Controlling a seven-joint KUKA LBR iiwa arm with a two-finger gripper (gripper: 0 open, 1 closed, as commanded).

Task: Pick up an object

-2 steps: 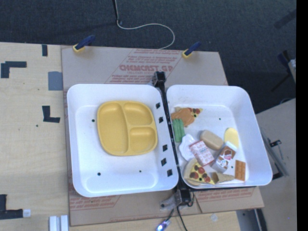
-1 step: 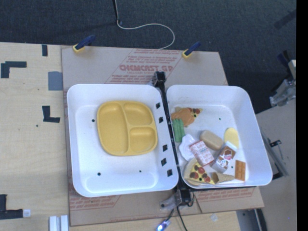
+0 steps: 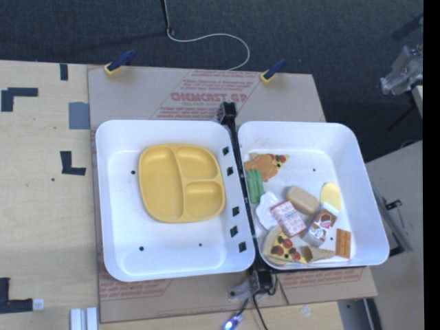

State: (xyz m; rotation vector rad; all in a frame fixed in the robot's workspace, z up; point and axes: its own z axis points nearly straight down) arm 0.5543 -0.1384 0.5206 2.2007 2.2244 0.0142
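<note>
- Looking at the feed, I'd say we're at the very start of the pick: nothing is lifted, and everything sits in the two white bins on the bench [image 3: 41, 205].
- My tool [image 3: 401, 74] is parked way off at the upper right, well apart from both bins. It's just a grey blurry shape against the dark floor, so I can't tell how it's set, wide or narrow.
- Candidates are all in the right bin [image 3: 344, 139], bunched toward its near-left half: a pizza slice [image 3: 284, 247] at the front, a tan bread-looking block [image 3: 303, 200], a yellow piece [image 3: 331, 196] beside it, a green thing [image 3: 254, 185] along the divider, and another pizza-ish piece [image 3: 267, 163] behind that.
- The left bin [image 3: 113, 253] has a yellow divided plate [image 3: 182, 183] lying flat in the middle. My guess is it's a poor grab for two fingers from above.
- Next move, as I see it: swing the arm across over the right bin, pick one item with some room around it (the tan block or yellow piece look the least crowded), then come down.
- Hard-to-read stuff: the little packets [image 3: 289, 217] in the pile touch or overlap each other, and I can't tell where one ends. The small orange bit [image 3: 342, 243] by the front wall is too small to name.
- Whatever's clipped at the front joint between the bins is also a blur to me.
</note>
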